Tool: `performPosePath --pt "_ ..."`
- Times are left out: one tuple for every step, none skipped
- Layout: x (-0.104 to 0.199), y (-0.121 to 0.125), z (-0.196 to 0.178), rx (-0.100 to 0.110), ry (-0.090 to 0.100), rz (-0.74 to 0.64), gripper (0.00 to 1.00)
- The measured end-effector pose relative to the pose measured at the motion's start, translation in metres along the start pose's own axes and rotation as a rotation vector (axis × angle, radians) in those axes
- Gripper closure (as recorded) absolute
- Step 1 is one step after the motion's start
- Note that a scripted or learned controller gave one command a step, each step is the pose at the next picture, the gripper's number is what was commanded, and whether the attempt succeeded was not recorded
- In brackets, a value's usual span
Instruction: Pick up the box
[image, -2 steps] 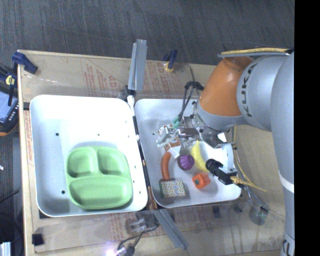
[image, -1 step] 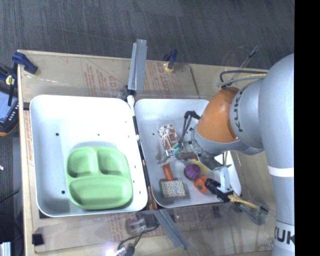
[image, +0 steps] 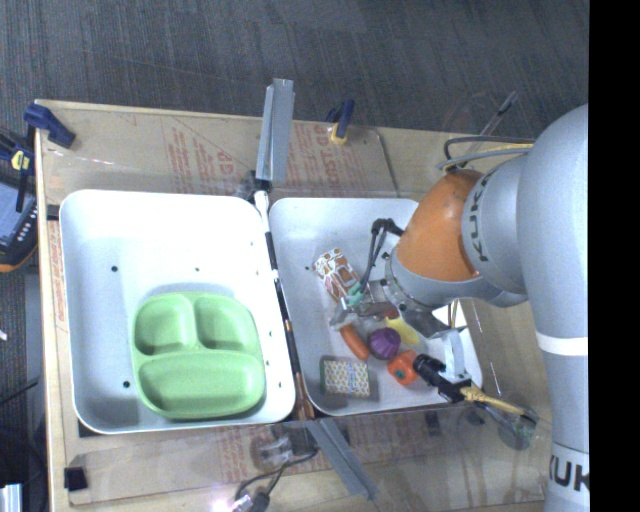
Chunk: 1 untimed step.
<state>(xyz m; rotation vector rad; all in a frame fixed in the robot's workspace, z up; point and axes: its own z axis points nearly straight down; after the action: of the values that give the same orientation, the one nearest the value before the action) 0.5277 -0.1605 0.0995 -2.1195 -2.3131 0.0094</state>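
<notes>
Right bin (image: 300, 240): 2 boxes (image: 335, 268) (image: 346, 377), gripper (image: 362, 303) over toy pile, state unclear; left bin (image: 90, 230): 1 green tray (image: 198, 354).

1. Arm (image: 560, 260) is reaching in from the right of the camera view, its grey links running down that side.
2. Orange band (image: 445, 232) is sitting just above the wrist, facing the camera.
3. Wrist is angling down and leftward.
4. Gripper (image: 362, 300) is hanging low at the arm's left end.
</notes>
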Motion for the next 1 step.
performPosePath --pt "-0.0079 0.0927 -0.1121 -0.008 0.0 -0.173 1.0"
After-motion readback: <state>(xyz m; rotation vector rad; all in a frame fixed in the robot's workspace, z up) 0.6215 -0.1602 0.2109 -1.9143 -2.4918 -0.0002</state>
